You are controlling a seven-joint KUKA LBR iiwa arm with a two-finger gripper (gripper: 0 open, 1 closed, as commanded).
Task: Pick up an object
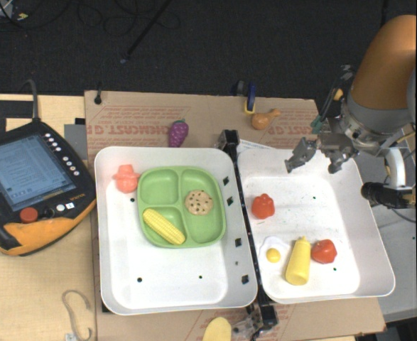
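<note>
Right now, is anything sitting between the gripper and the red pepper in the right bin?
Nothing visible. The gripper hangs open over the right bin's far edge, and only bare bin floor separates it from the red pepper.

tray (148,199) in left bin (123,275) — corn (164,226) inside

A KUKA arm (383,62) with a rounded orange band above a grey wrist. Just above the jaws sits a cluster of grey metal fittings, with thin green and dark cables running up beside it. The two dark grey fingers (298,155) are angular and splayed apart.
</note>
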